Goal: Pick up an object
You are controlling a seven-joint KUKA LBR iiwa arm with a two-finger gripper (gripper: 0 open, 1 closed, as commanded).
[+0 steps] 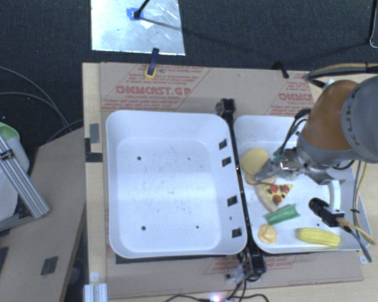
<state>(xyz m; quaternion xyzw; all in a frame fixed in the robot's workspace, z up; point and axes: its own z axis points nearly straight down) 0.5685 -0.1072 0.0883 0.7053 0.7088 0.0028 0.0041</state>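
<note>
Arm is covering right bin's far-right part. Its wrist is overhanging the end effector, so apart or together: cannot tell. End effector is sitting low betw. yellow round piece and pizza slice, nr the divider wall; contact w/ either unclear. Green piece, small yellow lump and long yellow piece are lying along front rim. Widest open room is lying across left bin's floor.

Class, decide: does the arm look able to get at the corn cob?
Probably yes: the corn cob lies uncovered in the right bin, and the gripper is over that same bin.
</note>
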